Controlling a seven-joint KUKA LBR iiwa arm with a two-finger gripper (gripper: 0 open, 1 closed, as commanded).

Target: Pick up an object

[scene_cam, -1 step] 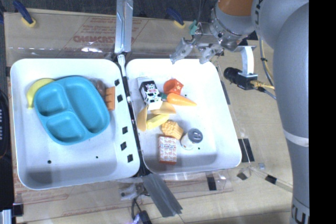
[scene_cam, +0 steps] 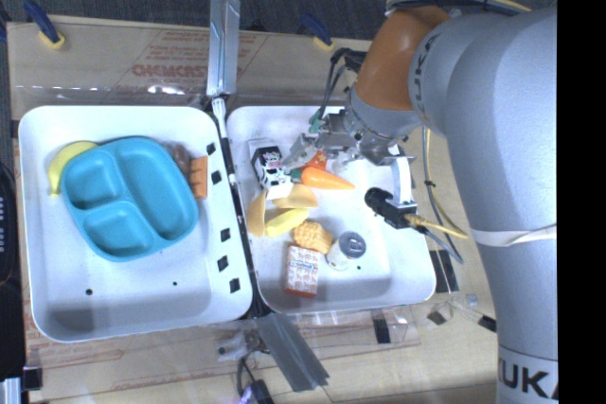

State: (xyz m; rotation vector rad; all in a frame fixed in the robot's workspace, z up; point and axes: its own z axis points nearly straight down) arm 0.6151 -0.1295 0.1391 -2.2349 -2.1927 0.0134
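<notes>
We have the gripper (scene_cam: pixel 317 149) low over the right bin (scene_cam: pixel 407 274), at its upper middle. The carrot (scene_cam: pixel 322 177) lies just below and beside it, touching or nearly so, long axis running left-right, tip pointing right. We cannot tell how the jaws stand. Bananas (scene_cam: pixel 279 213), a cracker (scene_cam: pixel 311 235) and a small box (scene_cam: pixel 303 270) sit further toward the near rim.

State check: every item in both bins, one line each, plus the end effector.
Blue plastic divided tray: lying flat, left bin, compartments bare.
Yellow banana-shaped toy: partly under tray.
Orange toy carrot: lying, right bin, at end effector.
Small red-and-white carton: lying flat.
Small grey-lidded round container: lid on.
End effector: low over the carrot; grip unclear.
</notes>
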